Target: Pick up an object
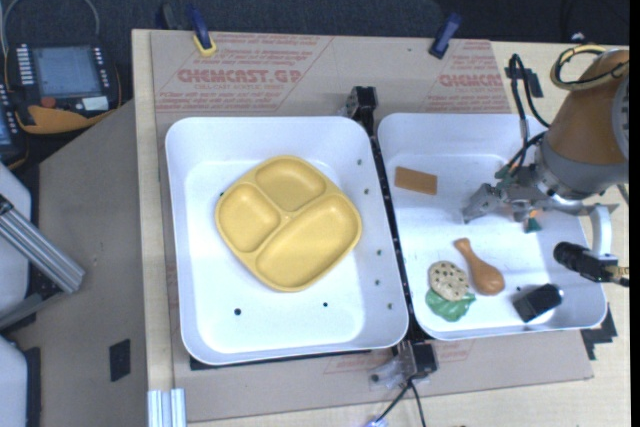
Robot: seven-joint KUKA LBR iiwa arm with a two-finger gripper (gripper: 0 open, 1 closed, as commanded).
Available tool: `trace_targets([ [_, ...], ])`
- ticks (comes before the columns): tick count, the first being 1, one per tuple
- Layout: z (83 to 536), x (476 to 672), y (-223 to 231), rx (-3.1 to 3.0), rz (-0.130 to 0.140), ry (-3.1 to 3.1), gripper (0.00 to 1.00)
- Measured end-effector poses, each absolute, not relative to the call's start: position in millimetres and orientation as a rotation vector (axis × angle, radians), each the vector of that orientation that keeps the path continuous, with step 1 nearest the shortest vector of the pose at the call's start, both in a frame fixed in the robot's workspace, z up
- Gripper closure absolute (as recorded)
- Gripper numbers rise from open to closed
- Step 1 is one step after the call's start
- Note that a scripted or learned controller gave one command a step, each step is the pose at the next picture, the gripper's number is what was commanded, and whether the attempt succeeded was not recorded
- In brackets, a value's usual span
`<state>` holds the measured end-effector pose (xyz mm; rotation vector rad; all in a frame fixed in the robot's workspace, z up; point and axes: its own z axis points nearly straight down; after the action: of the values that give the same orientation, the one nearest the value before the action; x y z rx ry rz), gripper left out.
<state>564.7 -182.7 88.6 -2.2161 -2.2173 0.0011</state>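
Right bin (440, 125) has the loose pickable items, all lying flat on its floor. Tan rectangular block (415, 181) sits in the far left part of that bin, by itself, well apart from the rest. Toy drumstick (479, 267) is mid-bin toward the near side, lying at a slant with the fat end toward the right. Chocolate-chip cookie (449, 280) is just beside the drumstick on its left, looks to be touching it. The cookie rests partly on a green leafy piece (449, 305) that pokes out at its near edge. Small black block (537, 301) is in the near right corner of the bin, close to the rim.

Gripper (497, 202) is over the right bin's middle, between the tan block and the drumstick and touching neither; spread or pressed together, cannot tell from this angle. The grey arm (585, 130) with its orange section comes in from the right.

Left bin (200, 215) holds one yellow divided plate (289, 222), three compartments, sitting about centre and turned at an angle. The two bins touch along their inner edges. Both sit on a brown printed cardboard sheet (300, 65), with blue clamps (201, 27) along its far edge. A teach pendant (62, 75) lies off the bench at far left.
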Motion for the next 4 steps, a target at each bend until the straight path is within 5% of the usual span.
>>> trace_targets([
  [1, 101.7, 565.7, -183.6, -2.221, 0.000, -2.221, 1.00],
  [3, 204.1, 566.7, -183.3, -2.224, -0.003, -2.226, 1.00],
  [4, 196.6, 567.7, -128.4, -2.213, 0.000, -2.225, 1.00],
])
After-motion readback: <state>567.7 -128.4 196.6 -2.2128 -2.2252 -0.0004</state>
